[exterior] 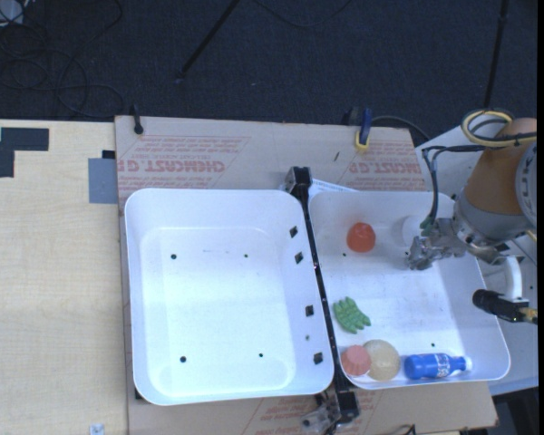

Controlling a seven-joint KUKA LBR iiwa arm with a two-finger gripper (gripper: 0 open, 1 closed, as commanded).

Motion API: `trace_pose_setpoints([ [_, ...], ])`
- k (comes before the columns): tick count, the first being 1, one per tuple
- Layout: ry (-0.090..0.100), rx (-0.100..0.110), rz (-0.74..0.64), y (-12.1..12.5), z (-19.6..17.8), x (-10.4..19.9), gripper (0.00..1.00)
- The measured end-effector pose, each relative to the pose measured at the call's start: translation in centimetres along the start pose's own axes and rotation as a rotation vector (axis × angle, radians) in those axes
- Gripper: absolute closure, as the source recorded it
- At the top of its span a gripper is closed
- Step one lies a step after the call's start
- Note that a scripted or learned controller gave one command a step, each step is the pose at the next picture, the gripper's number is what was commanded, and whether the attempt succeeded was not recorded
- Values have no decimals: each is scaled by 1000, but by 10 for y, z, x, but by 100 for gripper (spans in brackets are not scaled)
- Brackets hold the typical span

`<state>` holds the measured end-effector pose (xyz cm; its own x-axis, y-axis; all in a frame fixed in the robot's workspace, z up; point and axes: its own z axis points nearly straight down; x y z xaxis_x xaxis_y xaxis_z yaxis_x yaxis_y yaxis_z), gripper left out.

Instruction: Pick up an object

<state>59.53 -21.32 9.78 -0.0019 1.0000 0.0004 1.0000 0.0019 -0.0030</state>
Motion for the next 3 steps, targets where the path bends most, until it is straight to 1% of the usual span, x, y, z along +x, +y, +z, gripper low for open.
trace_pose_setpoints([
  [1, 0, 1, 0, 0, 0, 0, 0],
  [2, 0, 1, 1, 0, -10, -1, 100],
  [3, 0, 1, 2, -1, -20, -2, 100],
])
